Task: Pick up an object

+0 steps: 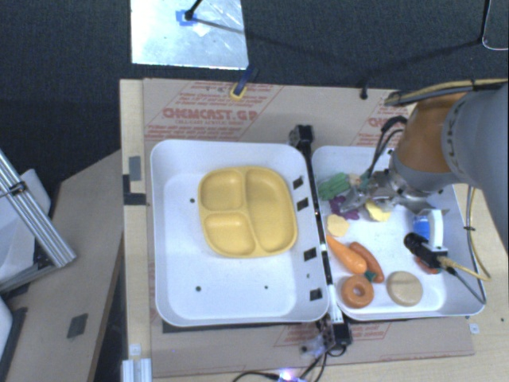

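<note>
I read "CHEMCAST GP" on the brown sheet (208,111) under the bins. The gripper (367,200) sits low in the right bin (457,297) over purple grapes (347,205); its grasp I cannot tell. Carrots (355,257), doughnut (357,290) lie nearby. Yellow divided plate (246,211) occupies the left bin (171,237).

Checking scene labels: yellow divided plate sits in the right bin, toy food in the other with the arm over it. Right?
Not quite. The camera view shows the yellow divided plate in the left bin; the toy food lies in the right bin, where the arm reaches in.
</note>
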Robot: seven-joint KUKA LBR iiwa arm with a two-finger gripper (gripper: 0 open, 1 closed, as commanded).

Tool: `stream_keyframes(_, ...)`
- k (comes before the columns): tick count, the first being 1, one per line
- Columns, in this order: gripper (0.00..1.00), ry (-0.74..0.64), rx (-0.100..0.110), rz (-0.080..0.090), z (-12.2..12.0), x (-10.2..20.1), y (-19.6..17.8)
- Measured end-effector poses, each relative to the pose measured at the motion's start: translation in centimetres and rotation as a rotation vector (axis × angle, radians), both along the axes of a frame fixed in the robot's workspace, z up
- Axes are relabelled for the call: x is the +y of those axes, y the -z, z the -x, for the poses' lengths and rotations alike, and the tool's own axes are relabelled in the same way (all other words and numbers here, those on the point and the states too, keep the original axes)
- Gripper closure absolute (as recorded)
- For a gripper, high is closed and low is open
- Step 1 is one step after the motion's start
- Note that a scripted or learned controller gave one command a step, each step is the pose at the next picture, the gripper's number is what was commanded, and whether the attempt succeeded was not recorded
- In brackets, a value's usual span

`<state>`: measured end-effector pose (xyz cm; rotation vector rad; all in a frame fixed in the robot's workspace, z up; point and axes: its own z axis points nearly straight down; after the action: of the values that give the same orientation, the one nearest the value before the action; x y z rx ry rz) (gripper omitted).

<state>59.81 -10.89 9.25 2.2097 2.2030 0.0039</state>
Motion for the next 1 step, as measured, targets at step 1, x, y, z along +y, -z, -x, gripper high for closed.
stream_keyframes(1,1.00,0.000,-0.015,0.002,-0.39,-0.08,-1.49)
